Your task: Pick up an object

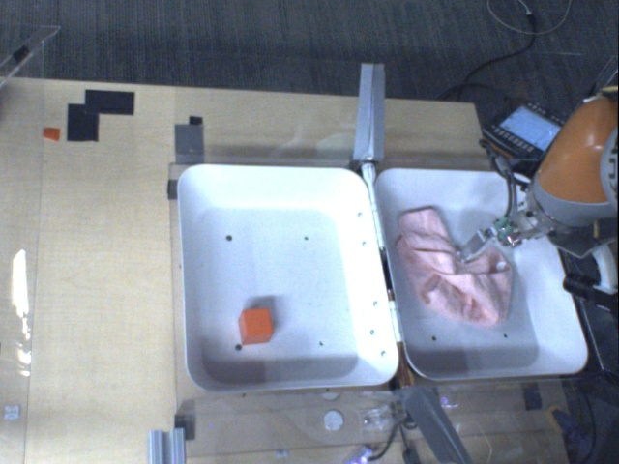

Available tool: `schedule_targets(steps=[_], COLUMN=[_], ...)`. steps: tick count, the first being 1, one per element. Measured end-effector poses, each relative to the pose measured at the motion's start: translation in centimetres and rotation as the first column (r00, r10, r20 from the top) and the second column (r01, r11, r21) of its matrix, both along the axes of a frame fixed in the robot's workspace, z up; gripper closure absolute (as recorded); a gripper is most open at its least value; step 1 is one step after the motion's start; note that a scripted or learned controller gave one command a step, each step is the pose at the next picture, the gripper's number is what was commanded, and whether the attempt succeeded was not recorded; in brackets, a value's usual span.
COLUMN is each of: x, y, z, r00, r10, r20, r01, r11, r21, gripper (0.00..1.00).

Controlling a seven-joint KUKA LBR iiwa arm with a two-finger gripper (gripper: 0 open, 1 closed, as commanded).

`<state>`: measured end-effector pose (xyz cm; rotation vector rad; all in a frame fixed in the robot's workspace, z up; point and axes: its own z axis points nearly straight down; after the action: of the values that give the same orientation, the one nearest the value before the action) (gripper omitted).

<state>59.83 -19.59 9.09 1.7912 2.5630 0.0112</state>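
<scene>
A crumpled pink cloth [447,276] lies in the right bin [542,351], toward its middle. My gripper [477,247] reaches in from the right and sits right over the cloth's upper right part, its metal tips down at the fabric. An orange block [256,326] rests in the left bin [280,201], near its front left.
A grey metal divider post [368,114] stands behind the seam between the two bins. A handheld device with a lit screen [527,129] and cables lie behind the right bin. The wooden bench [87,288] stretches out to the left, with black marks and a small orange tag at its far corner.
</scene>
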Motion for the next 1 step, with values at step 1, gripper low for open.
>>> schedule_targets(steps=[1], x=[-1.90], y=[-0.80], z=[0.04], r00=[0.992], r10=[0.127], r20=[0.001], r01=[-0.127], r11=[0.992], r21=[-0.003], gripper=[0.00])
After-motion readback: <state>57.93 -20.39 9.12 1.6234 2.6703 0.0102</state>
